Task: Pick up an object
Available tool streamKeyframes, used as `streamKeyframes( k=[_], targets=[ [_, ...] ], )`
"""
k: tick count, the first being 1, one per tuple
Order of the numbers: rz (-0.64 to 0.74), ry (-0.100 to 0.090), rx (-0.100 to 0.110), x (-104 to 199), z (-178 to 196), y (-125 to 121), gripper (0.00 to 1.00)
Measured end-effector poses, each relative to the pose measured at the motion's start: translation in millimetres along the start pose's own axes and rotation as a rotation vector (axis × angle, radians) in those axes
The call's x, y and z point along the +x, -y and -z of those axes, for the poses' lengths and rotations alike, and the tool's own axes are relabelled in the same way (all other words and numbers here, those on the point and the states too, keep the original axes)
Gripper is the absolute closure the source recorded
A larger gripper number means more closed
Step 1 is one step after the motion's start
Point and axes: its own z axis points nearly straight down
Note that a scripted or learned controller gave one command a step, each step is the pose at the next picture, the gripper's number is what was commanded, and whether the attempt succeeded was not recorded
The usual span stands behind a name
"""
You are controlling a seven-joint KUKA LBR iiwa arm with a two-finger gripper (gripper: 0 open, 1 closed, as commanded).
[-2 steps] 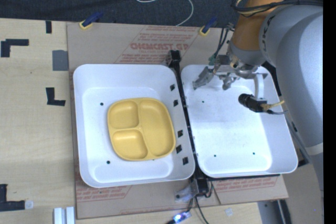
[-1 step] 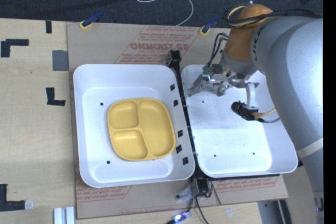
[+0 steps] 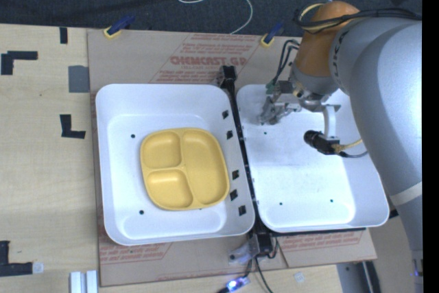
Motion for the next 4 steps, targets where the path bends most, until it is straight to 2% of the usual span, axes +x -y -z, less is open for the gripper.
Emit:
streamKeyframes(
  k=[1, 3, 4],
  targets=[
    [-0.003, -0.001, -0.008, 0.2, 61.5, -0.6, 1.0],
    [-0.004, -0.001, -0.006, -0.2, 134.3, -6.6, 1.0],
    [0.002, -0.002, -0.002, 58.0, 139.3, 9.8, 1.0]
  ],
)
